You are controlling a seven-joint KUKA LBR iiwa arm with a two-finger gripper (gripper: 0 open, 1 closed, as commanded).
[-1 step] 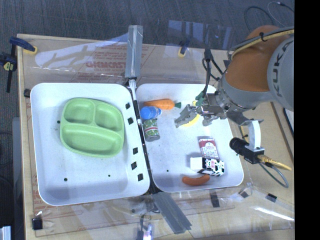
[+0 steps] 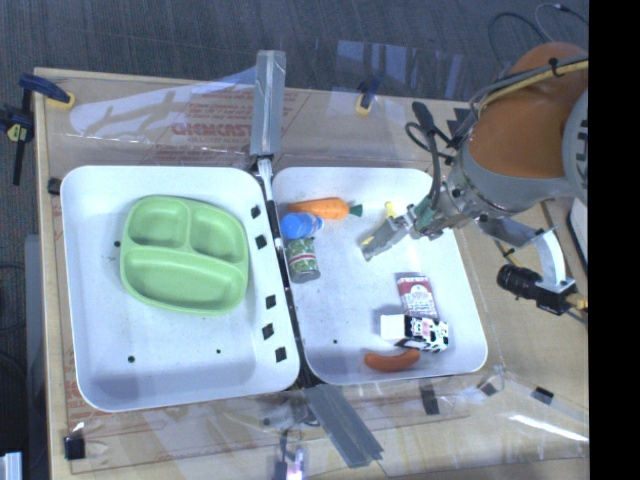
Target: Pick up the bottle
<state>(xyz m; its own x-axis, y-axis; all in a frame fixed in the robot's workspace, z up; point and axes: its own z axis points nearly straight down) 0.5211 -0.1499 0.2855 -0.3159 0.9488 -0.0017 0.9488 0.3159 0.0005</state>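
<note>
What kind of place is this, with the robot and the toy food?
Probably a robot lab or test bench. A robot arm reaches over two white bins, clamps grip the bench's edge, and cables hang nearby. The bins hold practice things: a green plate, a bottle and a carrot.

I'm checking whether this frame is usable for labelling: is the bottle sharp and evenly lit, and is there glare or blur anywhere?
In the camera view the bottle is soft but readable, blue cap distinct, lit evenly with faint shadow; glare streaks the clear sheeting behind the bins; the hand is slightly blurred; the small carton's print is too soft to read.
</note>
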